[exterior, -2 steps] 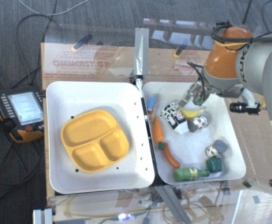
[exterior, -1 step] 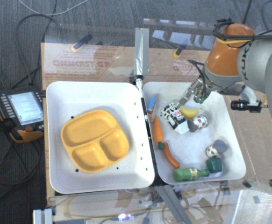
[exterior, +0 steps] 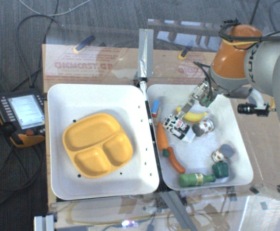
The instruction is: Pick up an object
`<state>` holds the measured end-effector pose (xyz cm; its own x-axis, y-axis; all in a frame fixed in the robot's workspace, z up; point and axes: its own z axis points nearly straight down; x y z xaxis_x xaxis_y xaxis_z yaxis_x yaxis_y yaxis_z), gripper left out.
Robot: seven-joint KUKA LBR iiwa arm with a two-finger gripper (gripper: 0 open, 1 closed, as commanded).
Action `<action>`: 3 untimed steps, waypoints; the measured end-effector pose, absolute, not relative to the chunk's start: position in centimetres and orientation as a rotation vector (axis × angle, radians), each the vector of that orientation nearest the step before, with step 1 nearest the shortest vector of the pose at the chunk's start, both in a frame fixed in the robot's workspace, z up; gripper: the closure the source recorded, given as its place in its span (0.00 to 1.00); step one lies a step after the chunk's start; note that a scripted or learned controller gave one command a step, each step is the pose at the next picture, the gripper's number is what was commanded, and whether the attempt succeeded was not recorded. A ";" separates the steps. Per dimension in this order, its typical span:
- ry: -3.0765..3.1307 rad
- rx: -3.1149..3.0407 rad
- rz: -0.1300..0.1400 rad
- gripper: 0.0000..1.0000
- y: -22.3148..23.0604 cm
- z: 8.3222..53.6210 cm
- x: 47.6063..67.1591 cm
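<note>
The hand [exterior: 187, 106] hangs low over the right bin [exterior: 241, 143], its slim fingers reaching down toward the banana [exterior: 195, 115]; whether they are spread or pressed together I cannot tell at this size. The banana is the likeliest target. It lies just beside the fingertips, toward the bin's near side, with its long axis running roughly left to right across the bin. Touching the banana's left end is a black-and-white patterned box [exterior: 175, 126], and a small round red-and-white object [exterior: 205, 126] sits just beside its right end. The carrot [exterior: 162, 137] lies further from the banana, along the bin's left wall
</note>
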<state>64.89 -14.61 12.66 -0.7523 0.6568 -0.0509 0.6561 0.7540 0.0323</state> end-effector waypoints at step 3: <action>3.069 0.598 0.010 1.00 -19.0 10.9 62.4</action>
<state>62.42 -19.01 10.88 -0.9268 0.3754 -0.0131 0.3753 0.9268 0.0090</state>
